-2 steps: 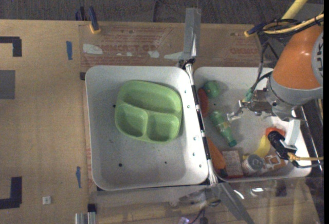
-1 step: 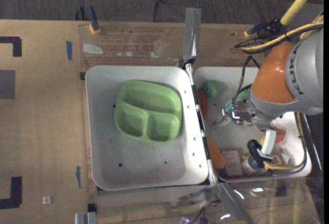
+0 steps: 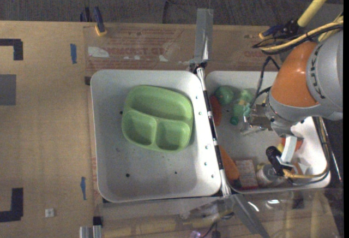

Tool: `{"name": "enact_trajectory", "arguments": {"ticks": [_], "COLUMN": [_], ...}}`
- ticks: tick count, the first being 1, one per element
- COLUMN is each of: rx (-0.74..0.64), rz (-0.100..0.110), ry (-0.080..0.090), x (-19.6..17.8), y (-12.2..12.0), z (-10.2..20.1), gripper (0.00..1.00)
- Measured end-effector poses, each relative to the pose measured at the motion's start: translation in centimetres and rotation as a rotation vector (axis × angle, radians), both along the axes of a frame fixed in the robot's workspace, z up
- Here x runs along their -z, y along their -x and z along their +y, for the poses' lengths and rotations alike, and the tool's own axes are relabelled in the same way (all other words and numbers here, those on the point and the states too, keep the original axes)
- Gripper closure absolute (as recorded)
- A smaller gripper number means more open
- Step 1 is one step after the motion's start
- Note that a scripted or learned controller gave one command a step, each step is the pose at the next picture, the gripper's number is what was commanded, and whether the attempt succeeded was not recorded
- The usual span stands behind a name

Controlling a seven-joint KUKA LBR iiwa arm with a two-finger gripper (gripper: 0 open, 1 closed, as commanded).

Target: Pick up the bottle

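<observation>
The bottle (image 3: 239, 105) is light green and lies in the right bin (image 3: 313, 136), near its back left corner, with its small cap end pointing toward the front. My gripper (image 3: 253, 124) hangs low just to the right of and slightly in front of the bottle's cap end, close to it. The view does not show the bottle between its parts. The grey arm with its orange band reaches in from the right and covers the back right of the bin.
A dark green round thing (image 3: 223, 93) lies beside the bottle at the back. An orange piece (image 3: 216, 110) and an orange carrot-like thing (image 3: 229, 166) lie along the right bin's left wall. A small box (image 3: 246, 172) sits at the front. The left bin (image 3: 103, 149) holds a green divided plate (image 3: 157, 117).
</observation>
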State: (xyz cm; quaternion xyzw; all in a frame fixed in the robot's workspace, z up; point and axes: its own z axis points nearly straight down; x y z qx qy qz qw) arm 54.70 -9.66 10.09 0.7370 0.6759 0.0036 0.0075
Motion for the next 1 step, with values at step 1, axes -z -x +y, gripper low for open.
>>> {"name": "enact_trajectory", "arguments": {"ticks": [1], "rx": [0.0], "rz": [0.0], "ry": [0.0], "x": [0.01], "y": [0.01], "z": [0.0], "gripper": [0.0]}}
